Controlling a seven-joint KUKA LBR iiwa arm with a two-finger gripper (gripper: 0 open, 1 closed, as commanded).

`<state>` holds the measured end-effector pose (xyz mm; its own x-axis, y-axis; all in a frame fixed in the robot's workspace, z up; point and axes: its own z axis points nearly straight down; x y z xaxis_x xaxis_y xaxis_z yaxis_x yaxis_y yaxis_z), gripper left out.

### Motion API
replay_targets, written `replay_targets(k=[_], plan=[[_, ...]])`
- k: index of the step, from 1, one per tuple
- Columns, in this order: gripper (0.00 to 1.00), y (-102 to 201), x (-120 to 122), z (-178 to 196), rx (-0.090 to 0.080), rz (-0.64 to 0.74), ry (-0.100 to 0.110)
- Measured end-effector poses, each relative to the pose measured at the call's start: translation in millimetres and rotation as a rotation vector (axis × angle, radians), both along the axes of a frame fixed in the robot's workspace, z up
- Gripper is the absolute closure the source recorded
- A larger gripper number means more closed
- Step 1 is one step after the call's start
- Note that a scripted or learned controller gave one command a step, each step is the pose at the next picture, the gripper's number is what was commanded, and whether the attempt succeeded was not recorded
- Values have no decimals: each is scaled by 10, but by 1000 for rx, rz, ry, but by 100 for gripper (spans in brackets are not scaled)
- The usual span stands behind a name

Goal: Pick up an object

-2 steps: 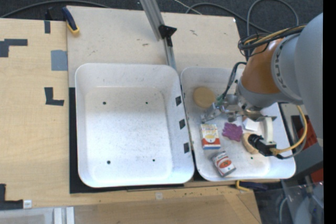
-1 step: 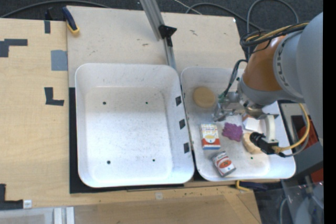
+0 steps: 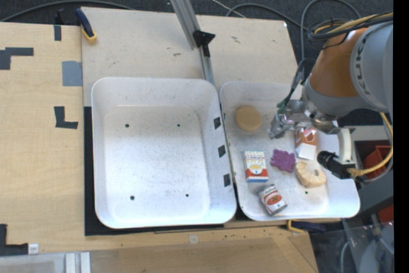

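While gripper [image 3: 278,126] hovers over right bin [image 3: 268,89], finger state indeterminate; nearest puck [image 3: 248,118] judged light, rigid, smooth; grasp across rim.

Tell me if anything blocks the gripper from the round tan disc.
Nothing visible does. The gripper hangs just right of the disc in the right bin, with bare floor between them; the other items lie lower.

The grey arm [image 3: 377,67] reaches in from the right, its orange band [image 3: 335,70] sitting just above the wrist; below and left of that band, the metal gripper [image 3: 280,126] hangs low, pointing down and slightly leftward
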<state>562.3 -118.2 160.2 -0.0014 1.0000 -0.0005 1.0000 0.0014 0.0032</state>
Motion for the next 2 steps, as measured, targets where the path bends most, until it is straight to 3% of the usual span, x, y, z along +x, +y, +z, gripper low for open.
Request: replay_targets(k=[2], plan=[[100,-89,-47,915,-1,0,-1]])
